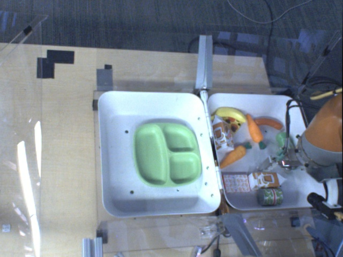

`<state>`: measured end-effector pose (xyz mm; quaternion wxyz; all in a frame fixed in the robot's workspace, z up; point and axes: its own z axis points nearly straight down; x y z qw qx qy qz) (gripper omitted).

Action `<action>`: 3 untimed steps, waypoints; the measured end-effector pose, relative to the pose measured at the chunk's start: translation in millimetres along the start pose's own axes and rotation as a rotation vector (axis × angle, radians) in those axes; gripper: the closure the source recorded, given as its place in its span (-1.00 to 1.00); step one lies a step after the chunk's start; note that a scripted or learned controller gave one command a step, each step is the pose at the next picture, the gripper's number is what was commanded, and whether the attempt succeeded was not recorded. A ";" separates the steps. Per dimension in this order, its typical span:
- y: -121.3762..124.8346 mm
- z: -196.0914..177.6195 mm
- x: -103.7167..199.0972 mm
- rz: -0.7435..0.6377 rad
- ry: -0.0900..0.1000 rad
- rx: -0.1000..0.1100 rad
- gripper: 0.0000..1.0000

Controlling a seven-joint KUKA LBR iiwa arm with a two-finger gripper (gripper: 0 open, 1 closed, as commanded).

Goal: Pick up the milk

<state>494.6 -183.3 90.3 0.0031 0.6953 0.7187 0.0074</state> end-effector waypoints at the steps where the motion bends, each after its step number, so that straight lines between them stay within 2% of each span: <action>1: 28.0 2.0 83.4 -0.183 -0.007 -0.001 -1.00; 2: 76.5 -92.3 122.0 -0.225 -0.005 0.012 -1.00; 3: 116.5 -19.8 79.8 -0.158 -0.011 0.013 -1.00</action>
